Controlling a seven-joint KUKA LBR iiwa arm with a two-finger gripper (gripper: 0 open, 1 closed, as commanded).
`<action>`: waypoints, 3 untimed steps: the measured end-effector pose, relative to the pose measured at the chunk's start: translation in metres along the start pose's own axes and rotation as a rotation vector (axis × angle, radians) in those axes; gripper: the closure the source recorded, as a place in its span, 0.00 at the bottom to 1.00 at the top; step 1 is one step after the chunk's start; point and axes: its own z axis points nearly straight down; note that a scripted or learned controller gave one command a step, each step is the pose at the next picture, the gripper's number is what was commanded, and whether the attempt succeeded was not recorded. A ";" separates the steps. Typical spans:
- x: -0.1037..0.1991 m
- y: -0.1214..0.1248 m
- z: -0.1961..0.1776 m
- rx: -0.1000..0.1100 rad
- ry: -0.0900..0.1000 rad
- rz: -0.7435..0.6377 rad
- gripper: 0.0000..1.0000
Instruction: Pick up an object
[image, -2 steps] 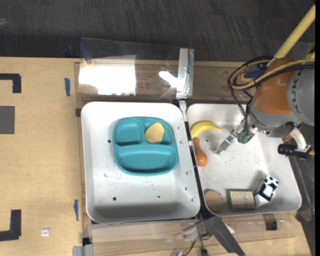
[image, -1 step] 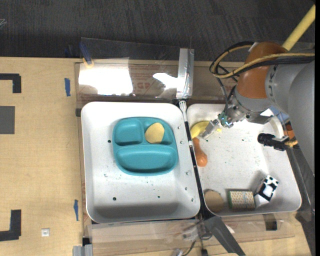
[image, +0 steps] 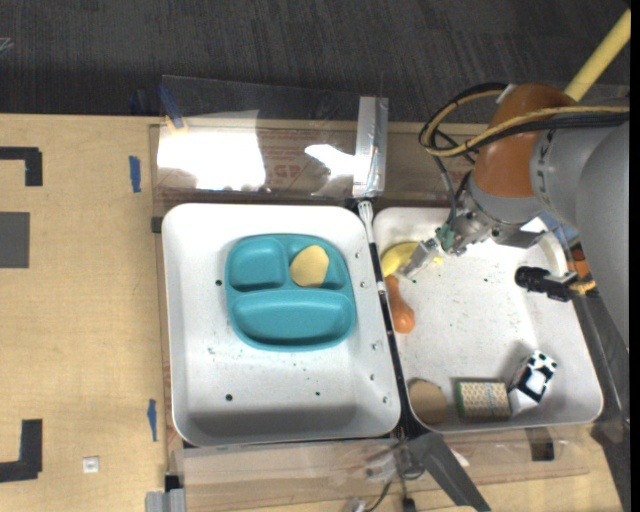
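The tool hovers at the small yellow rounded object in the right white bin's far-left corner; its state I cannot tell; lower straight, centred, away from the wall.

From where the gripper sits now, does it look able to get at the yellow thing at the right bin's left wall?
Probably yes. The gripper hangs right beside the yellow object, nothing lying between them. The bin wall and the orange object close by could crowd it.
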 end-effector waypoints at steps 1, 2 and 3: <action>0.000 0.000 0.000 0.000 0.000 0.000 0.00; 0.000 0.002 -0.012 -0.004 -0.004 -0.003 1.00; 0.003 -0.012 -0.032 -0.001 0.002 0.143 1.00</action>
